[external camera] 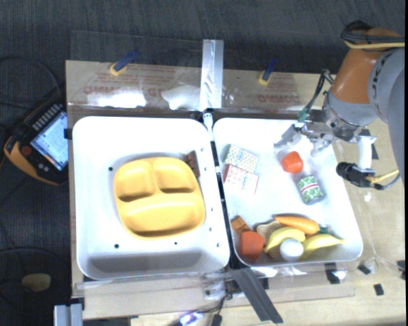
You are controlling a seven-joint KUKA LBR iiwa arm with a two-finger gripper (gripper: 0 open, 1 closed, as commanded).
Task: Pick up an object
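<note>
My gripper [303, 141] hangs over the far right corner of the right bin [347, 202], fingers spread apart with nothing between them. Just below it, slightly toward the front, lies a small red round object [292, 161]. A little can with a green label [311, 189] lies in front of that. Two patterned boxes [241, 158] [240, 178] sit by the bin's left wall. Along the front wall lie a carrot [297, 222], a banana [309, 240], a white egg [292, 250] and an orange-red pepper [251, 243].
The left bin [88, 182] holds a yellow divided plate [160, 195], with a small brown item [192, 160] at its far right corner. A divider wall [216, 182] runs between the bins. The arm's orange band [353, 73] rises at the upper right.
</note>
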